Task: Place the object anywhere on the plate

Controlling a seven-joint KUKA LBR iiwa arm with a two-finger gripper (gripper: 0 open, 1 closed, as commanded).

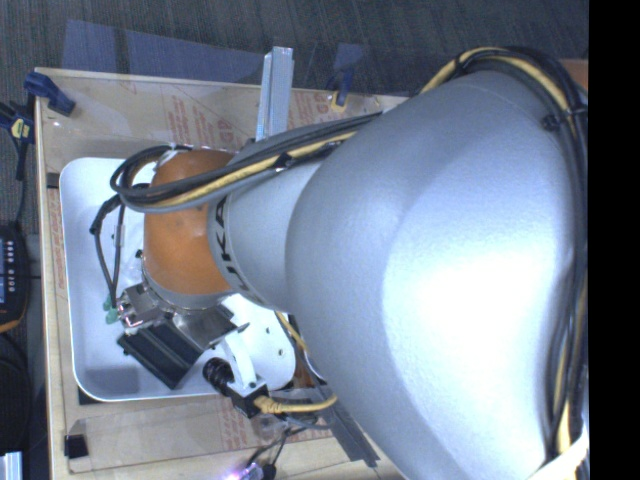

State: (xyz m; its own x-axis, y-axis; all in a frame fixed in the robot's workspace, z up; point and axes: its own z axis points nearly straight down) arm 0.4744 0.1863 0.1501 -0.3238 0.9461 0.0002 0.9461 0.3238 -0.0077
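Dark grey carpet is showing beyond the pale wooden worktop [150, 103], which is carrying a shallow white plastic bin [85, 268] at its left. My big grey arm [430, 268] is reaching in from the right and covering most of the scene; its orange band [180, 228] is sitting over the bin. My black claw [155, 353] is hanging low over the bin's near corner. I cannot tell its state. Plate and object: I cannot tell where either is lying.
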